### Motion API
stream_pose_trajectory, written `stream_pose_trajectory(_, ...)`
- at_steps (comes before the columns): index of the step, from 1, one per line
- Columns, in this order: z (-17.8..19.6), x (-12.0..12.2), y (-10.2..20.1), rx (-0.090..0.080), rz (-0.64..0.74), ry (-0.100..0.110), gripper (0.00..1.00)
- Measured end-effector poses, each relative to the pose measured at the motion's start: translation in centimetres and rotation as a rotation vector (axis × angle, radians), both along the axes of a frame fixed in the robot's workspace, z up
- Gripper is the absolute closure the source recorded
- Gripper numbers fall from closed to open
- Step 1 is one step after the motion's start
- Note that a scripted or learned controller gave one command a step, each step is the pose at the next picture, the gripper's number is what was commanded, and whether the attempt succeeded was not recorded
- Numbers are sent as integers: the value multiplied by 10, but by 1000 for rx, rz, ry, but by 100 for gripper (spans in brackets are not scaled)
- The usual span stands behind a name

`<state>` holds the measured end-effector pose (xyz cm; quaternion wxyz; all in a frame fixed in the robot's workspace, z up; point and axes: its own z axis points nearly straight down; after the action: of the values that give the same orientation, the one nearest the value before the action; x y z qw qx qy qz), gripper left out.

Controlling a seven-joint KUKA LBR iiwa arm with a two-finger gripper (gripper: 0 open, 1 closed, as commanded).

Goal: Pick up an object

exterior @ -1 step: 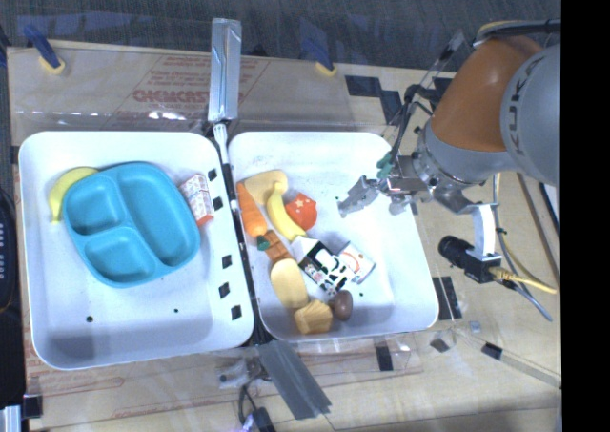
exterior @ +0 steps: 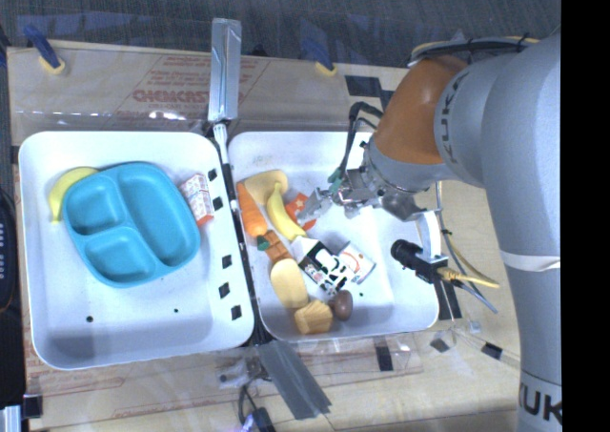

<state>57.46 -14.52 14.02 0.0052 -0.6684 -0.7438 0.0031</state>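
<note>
Gripper [exterior: 329,199] low in right bin [exterior: 410,311]; jaw state cannot tell, nothing seen between them. Banana [exterior: 282,215] just left of jaws, carrot [exterior: 251,212] beyond. Pick not yet done.

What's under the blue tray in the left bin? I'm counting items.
A yellow item pokes out from under the blue tray at its upper left edge; the rest is covered.

arm [exterior: 519,125]: smooth grey rounded casing, large cylindrical links
band [exterior: 415,115]: glossy orange, bulging, just above the wrist
wrist: grey ring under the orange band, dark cables looping beside it
gripper [exterior: 334,194]: bare silvery metal parts, small and angular
marking [exterior: 538,406]: black letters, partly cut off, low on the grey link
</note>
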Motion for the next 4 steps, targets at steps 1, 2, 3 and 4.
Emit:
stream_pose_trajectory(1, 81, 77, 40, -2, 37, -17, 0)
stream_pose_trajectory(2, -30, 17, 47, -7, 135, -26, 0)
stream_pose_trajectory(3, -36, 28, 14, -5, 206, -35, 0)
stream_pose_trajectory(4, -23, 30, 12, -10, 210, -41, 100)
